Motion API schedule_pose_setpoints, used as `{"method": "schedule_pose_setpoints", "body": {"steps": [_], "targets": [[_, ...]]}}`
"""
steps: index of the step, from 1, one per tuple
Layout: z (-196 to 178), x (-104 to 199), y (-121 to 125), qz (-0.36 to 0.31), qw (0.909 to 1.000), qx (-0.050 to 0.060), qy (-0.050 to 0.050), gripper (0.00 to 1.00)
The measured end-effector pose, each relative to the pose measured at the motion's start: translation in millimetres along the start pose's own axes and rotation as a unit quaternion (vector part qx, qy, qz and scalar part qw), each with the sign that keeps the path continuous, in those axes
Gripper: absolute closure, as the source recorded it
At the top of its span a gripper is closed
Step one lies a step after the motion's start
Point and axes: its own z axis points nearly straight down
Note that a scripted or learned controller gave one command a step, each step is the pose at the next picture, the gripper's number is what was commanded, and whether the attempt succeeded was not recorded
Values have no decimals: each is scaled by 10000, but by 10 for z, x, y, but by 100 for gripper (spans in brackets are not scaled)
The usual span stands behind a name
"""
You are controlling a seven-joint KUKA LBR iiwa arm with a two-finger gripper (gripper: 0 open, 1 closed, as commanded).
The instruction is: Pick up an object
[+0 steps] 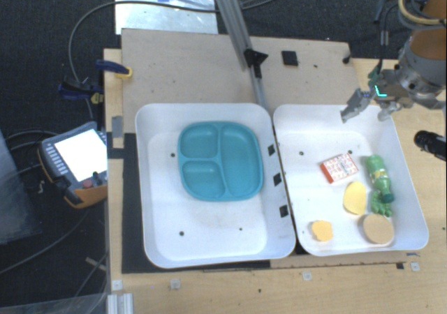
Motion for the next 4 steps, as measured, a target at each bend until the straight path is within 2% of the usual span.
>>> {"method": "schedule_pose_setpoints", "body": {"steps": [1,3,4], "targets": [[-7,0,3,-1,10000,-7,-1,0],[881,84,-68,14,10000,14,3,0],[1512,76,-81,18,10000,22,4,0]]}}
